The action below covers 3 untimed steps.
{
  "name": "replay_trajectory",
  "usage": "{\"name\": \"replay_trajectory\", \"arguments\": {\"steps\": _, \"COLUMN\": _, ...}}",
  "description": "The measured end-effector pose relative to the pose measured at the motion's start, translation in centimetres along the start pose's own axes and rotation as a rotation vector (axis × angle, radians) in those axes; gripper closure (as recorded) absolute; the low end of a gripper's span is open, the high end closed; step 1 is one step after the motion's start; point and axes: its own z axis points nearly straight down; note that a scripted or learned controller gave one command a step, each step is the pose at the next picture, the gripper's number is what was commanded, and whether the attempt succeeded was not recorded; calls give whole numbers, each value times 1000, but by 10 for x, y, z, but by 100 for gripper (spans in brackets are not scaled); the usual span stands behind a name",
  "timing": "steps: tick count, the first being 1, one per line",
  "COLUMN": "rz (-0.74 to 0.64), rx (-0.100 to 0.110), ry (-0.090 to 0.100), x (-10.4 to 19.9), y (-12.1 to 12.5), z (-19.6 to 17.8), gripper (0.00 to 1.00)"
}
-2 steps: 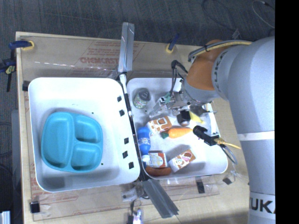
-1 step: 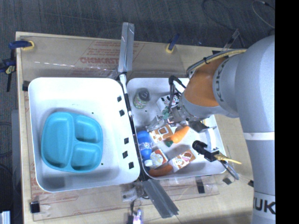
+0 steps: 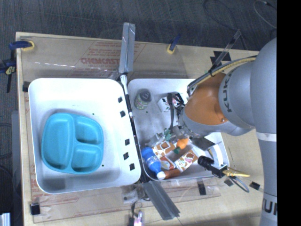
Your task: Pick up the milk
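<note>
Overhead, the arm (image 3: pixel 244 98) reaches in from the right and hangs over the right bin (image 3: pixel 141 89), its orange band covering the bin's upper right part. The gripper (image 3: pixel 175 128) sits below the band, low over the clutter; its state cannot be told from this angle, the wrist hiding most of it.

Milk: likely the carton (image 3: pixel 183 160) with orange and white print, lying flat and aslant near the right bin's front wall. Not certain, since the print is too small to read. A second printed pack (image 3: pixel 165 149) lies touching it on the left side. A blue bottle (image 3: pixel 153 160) with a white cap lies just beside these, toward the divider. A small orange item (image 3: pixel 182 142) rests at the carton's upper end, close under the gripper. A grey round can (image 3: pixel 142 98) stands well apart at the bin's back.

Left bin (image 3: pixel 70 86): holds a blue compartment tray (image 3: pixel 73 142), nothing else to note.

Judgement on the step: the approach to the carton is under way, no grasp visible. To do it well, the gripper should line up across the carton's narrow width, not its length, and come down over the carton's middle, away from the neighbouring pack and the orange item. The crowding is the main hazard: one finger landing on the neighbour would push the carton aside or pinch two things at once. The front wall leaves little room on that side.
</note>
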Motion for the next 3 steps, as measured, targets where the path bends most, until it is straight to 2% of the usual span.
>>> {"name": "replay_trajectory", "arguments": {"steps": 1, "rz": -4, "rx": 0, "ry": -1, "x": -1, "y": 1, "z": -10, "gripper": 100}}
{"name": "replay_trajectory", "arguments": {"steps": 2, "rz": -4, "rx": 0, "ry": -2, "x": -1, "y": 1, "z": -10, "gripper": 0}}
{"name": "replay_trajectory", "arguments": {"steps": 3, "rz": -61, "rx": -8, "ry": -6, "x": 17, "y": -28, "z": -3, "gripper": 0}}
